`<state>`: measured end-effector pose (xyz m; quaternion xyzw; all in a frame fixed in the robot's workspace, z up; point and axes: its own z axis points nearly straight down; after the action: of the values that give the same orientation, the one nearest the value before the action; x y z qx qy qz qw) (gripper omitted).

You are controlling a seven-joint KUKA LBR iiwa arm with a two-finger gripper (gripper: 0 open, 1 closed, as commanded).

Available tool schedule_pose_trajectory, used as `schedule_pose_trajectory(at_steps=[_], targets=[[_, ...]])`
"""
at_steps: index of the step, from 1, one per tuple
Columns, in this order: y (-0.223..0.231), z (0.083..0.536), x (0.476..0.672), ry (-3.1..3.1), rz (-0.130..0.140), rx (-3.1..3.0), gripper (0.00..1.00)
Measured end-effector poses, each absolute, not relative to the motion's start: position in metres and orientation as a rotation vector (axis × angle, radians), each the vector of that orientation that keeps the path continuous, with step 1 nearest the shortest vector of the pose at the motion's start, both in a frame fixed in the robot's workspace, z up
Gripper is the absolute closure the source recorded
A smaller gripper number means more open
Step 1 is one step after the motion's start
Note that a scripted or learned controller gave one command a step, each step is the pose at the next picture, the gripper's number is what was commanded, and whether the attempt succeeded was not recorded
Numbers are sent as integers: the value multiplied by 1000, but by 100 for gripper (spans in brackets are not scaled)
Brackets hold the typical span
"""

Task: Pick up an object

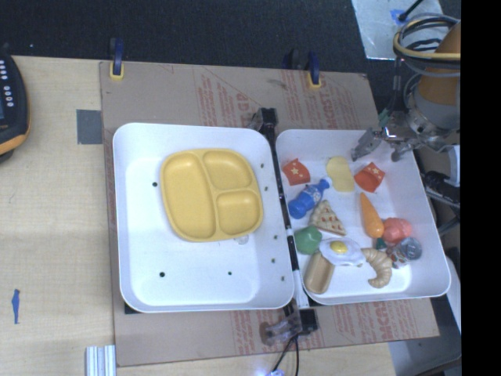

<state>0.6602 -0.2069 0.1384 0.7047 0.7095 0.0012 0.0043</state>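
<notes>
Fingers look spread apart from where I'm watching, two grey prongs splayed out with nothing between them. That's the gripper (383, 144), hanging over the top right part of the right bin (438, 284), and I can't tell how high above the floor of the bin it sits.

Closest thing to it is a red block (369, 176), just below and a bit left of the fingertips, not touching them as far as I can see. Next to that on the left is a pale yellow lump (340, 172), and further left a second red piece (295, 171) near the bin's left wall.

Below those: a blue bottle (306, 200) lying tilted, a wedge that looks like a pizza slice (327, 218), a green round thing (308, 239), a fried egg (340, 250), and a tan cylinder (317, 274) at the bottom left. An orange carrot (371, 215) lies on the right side, with a pink-red lump (396, 229) beside it, a dark bluish ball (409, 249) under that, and a croissant (380, 265) near the bottom edge. It's all crowded and several pieces touch.

Over in the left bin (141, 288) there's just a yellow divided plate (211, 193) lying flat in the upper middle. Both bins rest on a cardboard sheet (196, 92) held by blue clamps (117, 55).
</notes>
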Motion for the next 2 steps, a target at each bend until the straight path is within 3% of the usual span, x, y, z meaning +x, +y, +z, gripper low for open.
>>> schedule_pose_trajectory(at_steps=[1, 2], targets=[[-191, 89, 581, 2232, -10, 2226, 0], [-193, 103, 585, 2229, -6, 2217, 100]])
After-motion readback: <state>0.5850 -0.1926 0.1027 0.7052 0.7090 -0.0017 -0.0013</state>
